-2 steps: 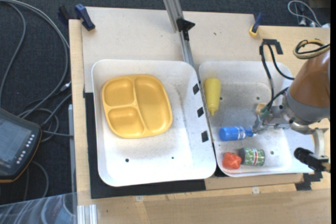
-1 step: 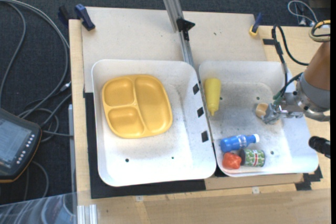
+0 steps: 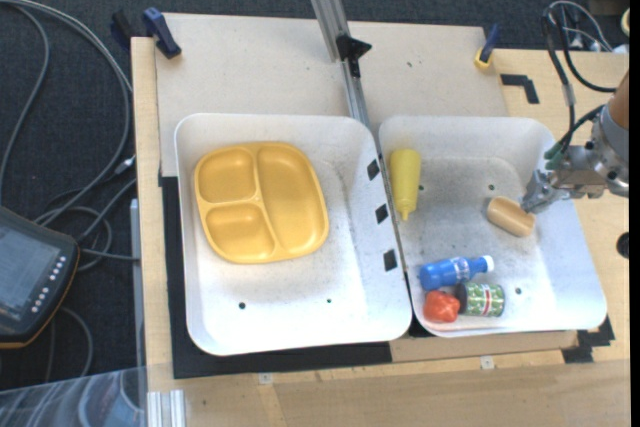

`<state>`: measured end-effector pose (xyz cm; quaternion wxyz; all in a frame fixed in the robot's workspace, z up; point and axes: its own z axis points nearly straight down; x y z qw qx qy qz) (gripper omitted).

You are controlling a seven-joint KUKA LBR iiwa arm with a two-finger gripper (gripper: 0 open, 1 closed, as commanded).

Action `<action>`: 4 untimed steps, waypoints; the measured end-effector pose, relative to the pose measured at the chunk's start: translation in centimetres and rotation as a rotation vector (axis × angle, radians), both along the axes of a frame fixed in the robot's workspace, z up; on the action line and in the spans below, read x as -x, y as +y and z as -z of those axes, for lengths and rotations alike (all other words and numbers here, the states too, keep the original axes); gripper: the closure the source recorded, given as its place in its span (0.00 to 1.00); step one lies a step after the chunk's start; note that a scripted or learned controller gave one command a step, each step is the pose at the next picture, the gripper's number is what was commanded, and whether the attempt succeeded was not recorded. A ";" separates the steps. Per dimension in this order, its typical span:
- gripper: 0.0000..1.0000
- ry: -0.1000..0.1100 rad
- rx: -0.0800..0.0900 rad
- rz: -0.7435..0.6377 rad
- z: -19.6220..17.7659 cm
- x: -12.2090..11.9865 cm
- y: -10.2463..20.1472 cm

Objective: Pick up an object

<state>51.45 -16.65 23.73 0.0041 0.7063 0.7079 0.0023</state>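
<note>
1. While the gripper (image 3: pixel 541 192) hangs at the right bin's (image 3: pixel 590 285) right side, just beside the tan block (image 3: pixel 510 215), the reach looks under way; whether it is apart or together I cannot tell.
2. Next, it likely needs lowering squarely over the block.
3. Pale surface (image 3: pixel 250 65); dark carpet (image 3: pixel 60 65), cables around.

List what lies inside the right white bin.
Inside the right white bin: a yellow squeeze bottle, a tan wooden cylinder, a blue bottle with white cap, a red round object and a green-labelled can. Whatever lies beneath them is hidden.
</note>
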 end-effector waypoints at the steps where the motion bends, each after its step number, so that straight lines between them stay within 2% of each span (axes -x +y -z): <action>1: 1.00 0.007 -0.001 0.001 0.1 -0.1 0.0; 2: 1.00 0.005 -0.003 -0.005 -0.7 -1.3 5.3; 4: 1.00 0.007 -0.005 -0.006 0.7 -4.6 17.1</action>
